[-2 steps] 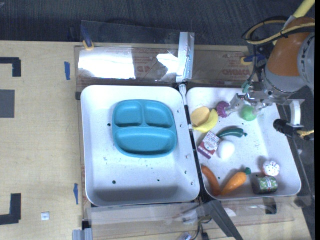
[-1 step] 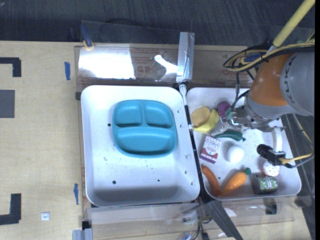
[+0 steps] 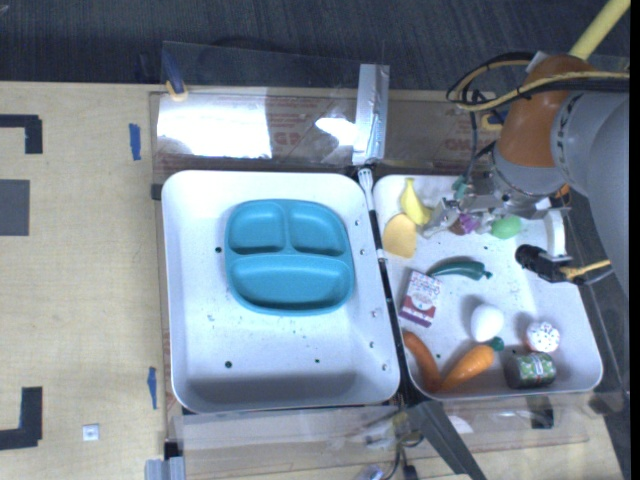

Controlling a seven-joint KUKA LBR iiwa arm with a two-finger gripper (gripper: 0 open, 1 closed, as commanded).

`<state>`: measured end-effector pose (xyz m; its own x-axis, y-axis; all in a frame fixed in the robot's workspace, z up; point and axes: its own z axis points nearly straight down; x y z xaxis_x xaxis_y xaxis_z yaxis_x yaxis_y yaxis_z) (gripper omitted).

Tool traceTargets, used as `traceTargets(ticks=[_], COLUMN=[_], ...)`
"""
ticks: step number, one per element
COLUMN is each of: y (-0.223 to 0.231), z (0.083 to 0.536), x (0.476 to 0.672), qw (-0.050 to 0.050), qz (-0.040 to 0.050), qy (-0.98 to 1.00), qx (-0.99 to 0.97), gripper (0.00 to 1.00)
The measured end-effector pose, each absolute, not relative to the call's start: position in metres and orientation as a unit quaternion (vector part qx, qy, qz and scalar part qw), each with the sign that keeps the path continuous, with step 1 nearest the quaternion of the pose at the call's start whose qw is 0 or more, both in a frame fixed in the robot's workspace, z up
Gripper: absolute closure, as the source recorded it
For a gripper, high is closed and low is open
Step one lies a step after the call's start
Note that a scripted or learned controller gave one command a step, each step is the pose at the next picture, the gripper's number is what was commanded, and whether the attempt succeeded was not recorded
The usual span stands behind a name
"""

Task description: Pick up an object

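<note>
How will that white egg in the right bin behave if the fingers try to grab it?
The white egg looks smooth and rounded, so it may slip out of a pinch. Lying loose on the right bin floor, it would probably roll if nudged, likely toward the carrot nearby.

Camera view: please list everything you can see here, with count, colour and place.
Left bin: 1, white, left half of bench.
Tray: 1, blue, three compartments, in left bin.
Right bin: 1, white, beside left bin.
Banana: 1, yellow, right bin's far left corner.
Yellow fruit: 1, just below banana.
Green pod: 1, dark green, middle of right bin.
Carton: 1, white and red, left of egg.
Egg: 1, white, centre.
Carrot: 1, orange, near edge.
Sausage: 1, orange-red, left of carrot.
Can: 1, dark green, near right corner.
Spotted ball: 1, white, above can.
Green item: 1, far side, by gripper.
Gripper: 1, metal, low over far side of right bin.
Arm: 1, grey, orange band.
</note>
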<state>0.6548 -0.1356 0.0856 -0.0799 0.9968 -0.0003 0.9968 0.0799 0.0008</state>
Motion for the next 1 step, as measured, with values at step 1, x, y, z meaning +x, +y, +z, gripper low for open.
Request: traceTargets(ticks=[1], y=[-0.1347], z=[0.0994], x=[0.6568], qw=[0.004], qz=[0.0013], qy=[0.736], qx=[0.677], gripper=[1.00])
